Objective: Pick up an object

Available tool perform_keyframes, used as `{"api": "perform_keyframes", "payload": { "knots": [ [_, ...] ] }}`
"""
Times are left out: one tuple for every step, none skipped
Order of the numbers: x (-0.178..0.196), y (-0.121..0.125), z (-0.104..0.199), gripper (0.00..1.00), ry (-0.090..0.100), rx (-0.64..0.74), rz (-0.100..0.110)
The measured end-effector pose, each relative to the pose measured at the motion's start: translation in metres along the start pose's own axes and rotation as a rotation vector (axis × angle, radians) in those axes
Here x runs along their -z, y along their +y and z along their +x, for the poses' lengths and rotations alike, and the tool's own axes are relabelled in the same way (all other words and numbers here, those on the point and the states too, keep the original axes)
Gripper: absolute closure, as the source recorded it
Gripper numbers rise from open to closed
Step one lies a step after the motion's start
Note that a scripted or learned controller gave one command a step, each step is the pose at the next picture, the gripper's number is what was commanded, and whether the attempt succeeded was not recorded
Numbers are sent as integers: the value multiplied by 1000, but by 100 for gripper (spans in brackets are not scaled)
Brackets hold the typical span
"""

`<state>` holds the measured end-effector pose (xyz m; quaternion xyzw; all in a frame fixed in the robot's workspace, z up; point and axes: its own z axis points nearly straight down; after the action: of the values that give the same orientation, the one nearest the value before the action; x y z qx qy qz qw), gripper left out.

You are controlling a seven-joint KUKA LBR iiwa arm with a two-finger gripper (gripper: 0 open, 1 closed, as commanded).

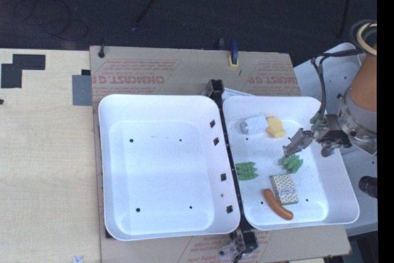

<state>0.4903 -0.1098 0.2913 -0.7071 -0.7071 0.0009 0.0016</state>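
two shallow white bins sit side by side on a brown cardboard sheet laid over the bench. the left bin shows only its white floor with a few small dark holes. the right bin carries all the loose items. near its far edge, toward the divider between the bins, lies a small white-grey object, and just beside it, on the arm's side, a yellow block; the two look to be touching or nearly so. near the divider edge, about midway along it, rests a green toy. a second green toy lies nearer the middle of the bin. toward the near edge sits a small patterned box, and an orange-red sausage lies just beside it, close to the near edge, its upper end touching or almost touching the box's corner. the arm reaches in across the right bin's outer edge. the pincer is low over the middle of the bin, just above the second green toy and apart from the yellow block. its fingers appear spread apart, with nothing seen between them. a blue and yellow clamp grips the far edge of the cardboard.
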Motion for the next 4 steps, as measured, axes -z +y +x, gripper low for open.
{"api": "perform_keyframes", "payload": {
  "knots": [
    [8,1,-1,100,1,-2,3],
    [83,-2,96,100,0,10,-9],
    [88,-2,91,100,-1,3,2],
    [97,-2,91,100,-1,5,5]
  ]
}}
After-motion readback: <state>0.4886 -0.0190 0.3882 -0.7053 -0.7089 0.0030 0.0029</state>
